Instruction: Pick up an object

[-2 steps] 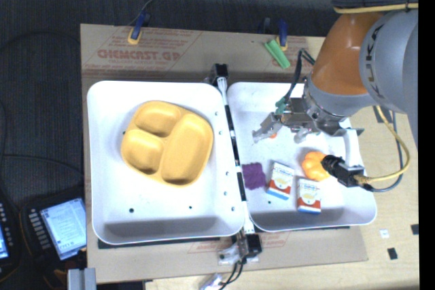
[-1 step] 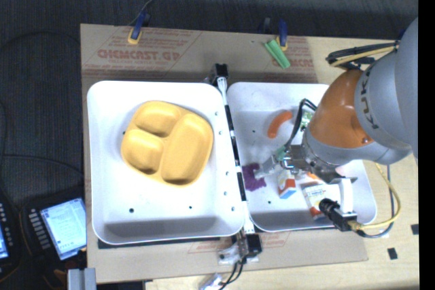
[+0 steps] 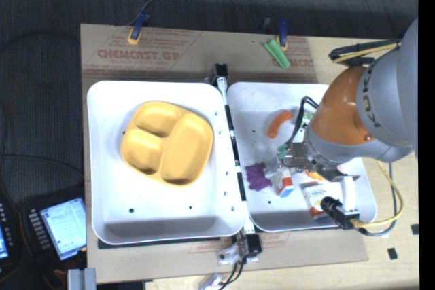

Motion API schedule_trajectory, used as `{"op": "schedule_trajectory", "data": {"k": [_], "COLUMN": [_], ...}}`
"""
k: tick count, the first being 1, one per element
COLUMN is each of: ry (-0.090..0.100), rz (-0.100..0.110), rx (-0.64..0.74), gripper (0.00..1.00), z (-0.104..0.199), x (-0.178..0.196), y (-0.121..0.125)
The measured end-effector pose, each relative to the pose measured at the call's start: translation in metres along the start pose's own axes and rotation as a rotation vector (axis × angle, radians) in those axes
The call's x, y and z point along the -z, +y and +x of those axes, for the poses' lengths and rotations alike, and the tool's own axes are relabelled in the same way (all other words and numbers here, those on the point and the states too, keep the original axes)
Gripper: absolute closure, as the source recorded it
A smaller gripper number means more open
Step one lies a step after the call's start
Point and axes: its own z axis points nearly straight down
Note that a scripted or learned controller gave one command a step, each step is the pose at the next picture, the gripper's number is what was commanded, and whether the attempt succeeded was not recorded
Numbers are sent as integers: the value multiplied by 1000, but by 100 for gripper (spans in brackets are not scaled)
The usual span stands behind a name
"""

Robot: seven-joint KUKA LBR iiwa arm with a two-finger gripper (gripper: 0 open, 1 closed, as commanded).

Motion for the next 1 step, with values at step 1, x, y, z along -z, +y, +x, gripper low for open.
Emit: {"op": "schedule_trajectory", "data": {"k": [1], "ry": [-2], "rz": [1], "rx": [2], "gripper": [100], "z": [32], "x": [117], "y": [54]}}
